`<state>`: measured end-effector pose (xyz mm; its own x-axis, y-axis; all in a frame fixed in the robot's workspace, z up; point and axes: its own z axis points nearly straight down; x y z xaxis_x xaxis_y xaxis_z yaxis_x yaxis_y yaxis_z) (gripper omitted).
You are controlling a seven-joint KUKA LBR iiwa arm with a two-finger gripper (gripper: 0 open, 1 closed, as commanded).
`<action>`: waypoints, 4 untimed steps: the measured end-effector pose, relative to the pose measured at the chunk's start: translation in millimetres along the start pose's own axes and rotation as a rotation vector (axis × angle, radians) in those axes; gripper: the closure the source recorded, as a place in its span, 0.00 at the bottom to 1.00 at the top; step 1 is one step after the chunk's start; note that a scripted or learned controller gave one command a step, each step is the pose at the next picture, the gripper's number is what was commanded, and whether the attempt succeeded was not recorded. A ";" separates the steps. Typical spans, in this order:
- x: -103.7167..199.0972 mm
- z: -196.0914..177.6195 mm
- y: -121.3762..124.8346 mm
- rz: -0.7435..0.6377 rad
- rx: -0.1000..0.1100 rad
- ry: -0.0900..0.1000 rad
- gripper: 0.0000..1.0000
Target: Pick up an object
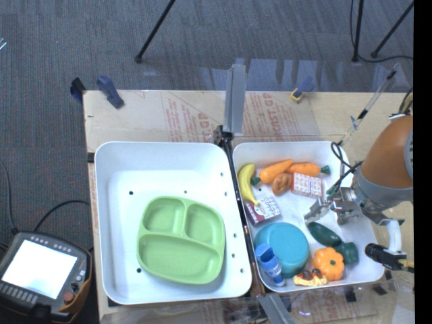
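The right bin holds several toy foods: a banana, two carrots, a red-and-white cracker box, a maroon packet, a blue bowl, a blue cup, a dark green vegetable and an orange pumpkin. My gripper hangs over the right side of this bin, just above the dark green vegetable and right of the cracker box. I see nothing held in it.
The left bin carries a green divided plate. A grey post stands at the back between the bins. A teach pendant lies on the floor at lower left. Tripod legs cross the carpet behind.
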<state>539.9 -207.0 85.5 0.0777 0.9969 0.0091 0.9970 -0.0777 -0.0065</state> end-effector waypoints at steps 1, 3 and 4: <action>-3.8 -9.6 -1.1 0.008 0.001 -0.002 1.00; 0.1 0.5 -55.8 0.034 0.001 -0.006 0.00; -2.2 -8.4 -56.6 0.044 0.001 -0.005 1.00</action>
<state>483.4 -204.9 94.3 0.1212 0.9926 0.0043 0.9926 -0.1212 -0.0082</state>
